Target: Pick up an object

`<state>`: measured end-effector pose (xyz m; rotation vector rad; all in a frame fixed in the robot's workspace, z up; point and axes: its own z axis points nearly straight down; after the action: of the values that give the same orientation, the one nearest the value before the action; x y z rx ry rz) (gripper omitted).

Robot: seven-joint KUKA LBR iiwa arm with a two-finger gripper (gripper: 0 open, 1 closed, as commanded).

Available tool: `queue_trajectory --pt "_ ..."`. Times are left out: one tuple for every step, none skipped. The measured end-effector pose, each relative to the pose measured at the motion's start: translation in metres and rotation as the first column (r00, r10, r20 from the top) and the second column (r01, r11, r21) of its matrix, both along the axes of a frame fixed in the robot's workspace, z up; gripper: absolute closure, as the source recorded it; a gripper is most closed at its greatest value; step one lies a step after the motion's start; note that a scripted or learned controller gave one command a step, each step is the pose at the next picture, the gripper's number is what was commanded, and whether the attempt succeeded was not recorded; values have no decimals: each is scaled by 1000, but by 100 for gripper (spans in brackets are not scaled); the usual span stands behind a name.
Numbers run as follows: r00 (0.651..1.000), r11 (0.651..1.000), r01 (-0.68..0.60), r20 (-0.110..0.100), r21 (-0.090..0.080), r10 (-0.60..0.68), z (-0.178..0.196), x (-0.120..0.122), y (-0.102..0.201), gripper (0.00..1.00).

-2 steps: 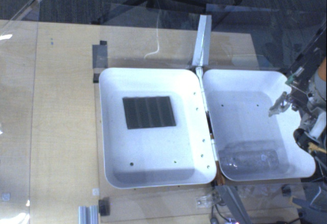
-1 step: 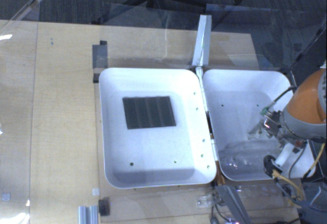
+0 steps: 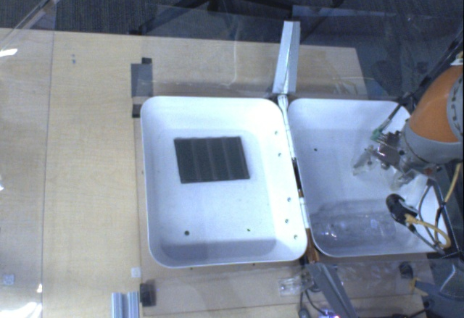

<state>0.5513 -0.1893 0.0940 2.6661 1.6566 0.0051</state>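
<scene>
My tool (image 3: 377,157) sits over the right bin (image 3: 326,121), toward its right edge, and I cannot tell how it is set or whether it has hold of anything. A clear plastic bottle (image 3: 355,226) lies on its side along that bin's near edge, apart from my tool. In the left of the 2 bins (image 3: 163,164), a dark ridged pad (image 3: 212,159) lies flat toward the far left corner.
</scene>
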Motion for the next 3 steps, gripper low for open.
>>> queue_trajectory --pt "999 999 44 2 -1 -44 94 5 -3 0" --pt "942 943 334 6 0 -334 189 -18 11 0" --pt "857 857 515 -3 1 -515 115 -58 70 0"
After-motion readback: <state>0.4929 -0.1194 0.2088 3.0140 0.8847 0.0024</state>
